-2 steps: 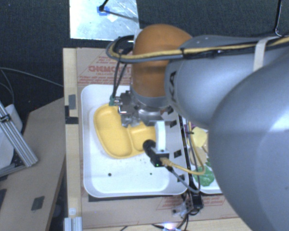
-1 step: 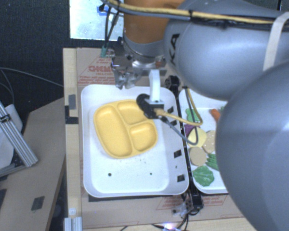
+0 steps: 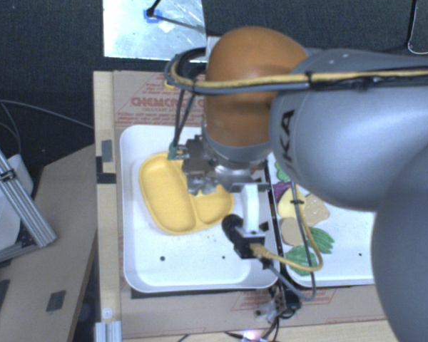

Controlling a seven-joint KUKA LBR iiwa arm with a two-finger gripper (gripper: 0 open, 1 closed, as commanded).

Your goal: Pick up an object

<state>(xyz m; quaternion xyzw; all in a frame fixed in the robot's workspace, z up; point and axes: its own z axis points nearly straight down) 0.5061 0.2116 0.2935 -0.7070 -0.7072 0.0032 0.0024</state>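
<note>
- The near rim of the left bin point(image 3: 200, 280) is left bare.
- A yellow object point(image 3: 172, 198) is seen lying flat in that bin, probably the target.
- The gripper point(image 3: 212, 180) is poised at its right edge; its opening cannot be told, being hidden by the wrist.
- Flat pieces point(image 3: 310, 223) are kept in the right bin point(image 3: 349, 262).

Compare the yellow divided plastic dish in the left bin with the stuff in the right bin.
The yellow divided plastic dish is one large, single-coloured piece lying in the left white bin. The small flat items in the right white bin are several, mixed tan, green and purple, partly hidden by the arm. Both rest on bin floors.
</note>
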